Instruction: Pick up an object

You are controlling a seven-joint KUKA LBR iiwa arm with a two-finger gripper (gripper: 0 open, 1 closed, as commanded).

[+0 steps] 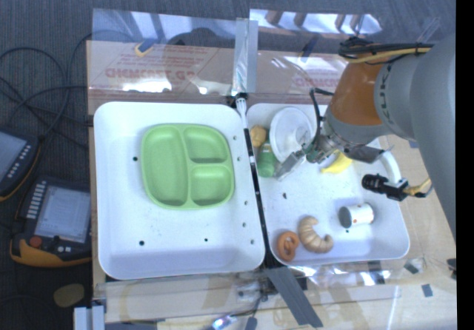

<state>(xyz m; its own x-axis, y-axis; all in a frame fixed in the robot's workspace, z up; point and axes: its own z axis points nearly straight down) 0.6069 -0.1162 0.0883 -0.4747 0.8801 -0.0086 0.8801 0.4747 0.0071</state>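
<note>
Green object (265, 160) lying at right bin (385, 247) left wall; tool (300, 159) hovering just beside, state unclear. Advising: centring over it, descending straight, avoiding white bowl (289, 131).

bench: brown cardboard-topped bench surface (163, 69) | on it, left: shallow white plastic bin (118, 247) | on it, right, touching the first: second shallow white plastic bin (385, 243) | far edge: clear shiny plastic sheeting (185, 29)
</note>
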